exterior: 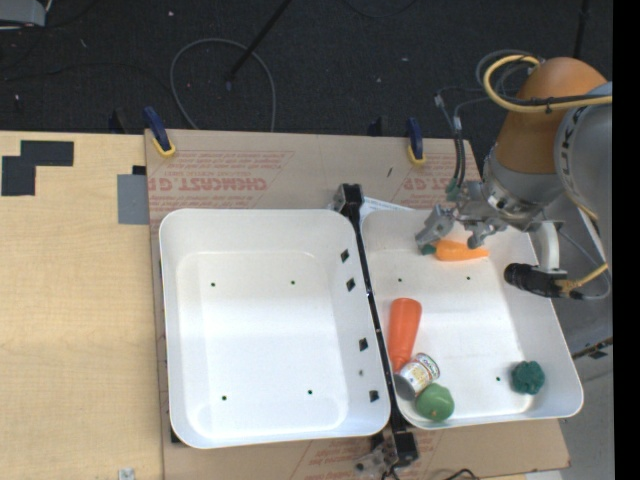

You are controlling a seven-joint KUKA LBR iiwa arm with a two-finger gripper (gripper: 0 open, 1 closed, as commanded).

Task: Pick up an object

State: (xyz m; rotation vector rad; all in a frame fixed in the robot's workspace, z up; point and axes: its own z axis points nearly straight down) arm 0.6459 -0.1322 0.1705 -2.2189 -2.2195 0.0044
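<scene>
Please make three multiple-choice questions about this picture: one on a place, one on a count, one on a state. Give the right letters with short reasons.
1. Where does the dark green ball lie?
A. Right bin, near right corner
B. Left bin, centre
C. On the cardboard outside the bins

2. How many loose things lie in the right bin?
A. Two
B. Five
C. Eight

3. How does the large orange cone rest?
A. Standing upright
B. Lying on its side by the divider
C. Hanging from the end effector

Answers:
1 A, it sits by that bin's near right rim.
2 B, cone, can, green apple, ball, and the small carrot under the end effector.
3 B, it lies flat beside the divider.
</scene>
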